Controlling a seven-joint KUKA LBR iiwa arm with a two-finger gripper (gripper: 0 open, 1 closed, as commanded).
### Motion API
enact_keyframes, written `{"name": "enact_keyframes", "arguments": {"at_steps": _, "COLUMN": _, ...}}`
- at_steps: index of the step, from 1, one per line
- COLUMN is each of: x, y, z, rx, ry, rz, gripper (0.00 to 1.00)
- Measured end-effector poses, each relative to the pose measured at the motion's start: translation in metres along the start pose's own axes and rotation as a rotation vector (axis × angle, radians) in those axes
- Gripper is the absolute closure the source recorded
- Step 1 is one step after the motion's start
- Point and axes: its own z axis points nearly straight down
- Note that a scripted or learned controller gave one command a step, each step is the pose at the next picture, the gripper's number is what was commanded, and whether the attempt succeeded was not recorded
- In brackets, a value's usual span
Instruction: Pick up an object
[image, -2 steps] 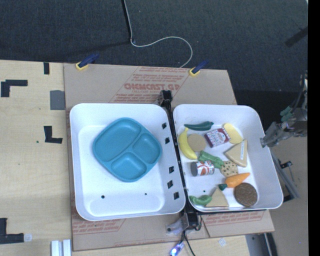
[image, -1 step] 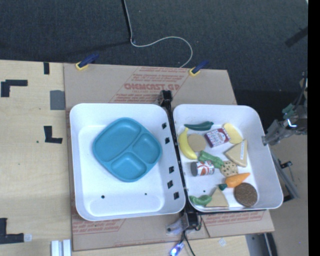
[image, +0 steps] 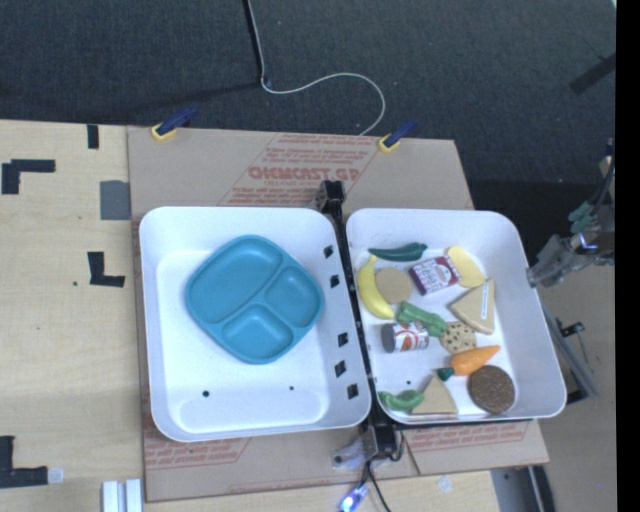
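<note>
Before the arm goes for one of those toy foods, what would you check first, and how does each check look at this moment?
1. Things to pick are in reach in the right bin: ok, it holds toy food such as a banana, a carrot and a small can.
2. Claw is above a target: not ok, it sits past the right bin's right edge.
3. Claw is free of any object: cannot tell, it is too small and blurred.
4. An easy target stands apart: ok, the brown round cookie lies near the front corner; most others are crowded together.
5. Left bin contents: ok, a blue divided plate lies there.
</note>
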Motion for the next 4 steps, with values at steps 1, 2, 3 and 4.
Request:
{"name": "enact_keyframes", "arguments": {"at_steps": 1, "x": 0.001, "y": 0.001, "z": -0.009, "rx": 0.001, "ry": 0.001, "rz": -0.002, "gripper": 1.00}}
{"name": "enact_keyframes", "arguments": {"at_steps": 2, "x": 0.002, "y": 0.001, "z": -0.019, "rx": 0.001, "ry": 0.002, "rz": -0.004, "gripper": 1.00}}
{"name": "enact_keyframes", "arguments": {"at_steps": 3, "x": 0.003, "y": 0.002, "z": -0.029, "rx": 0.002, "ry": 0.003, "rz": -0.006, "gripper": 1.00}}
{"name": "enact_keyframes", "arguments": {"at_steps": 4, "x": 0.004, "y": 0.002, "z": -0.038, "rx": 0.002, "ry": 0.004, "rz": -0.008, "gripper": 1.00}}
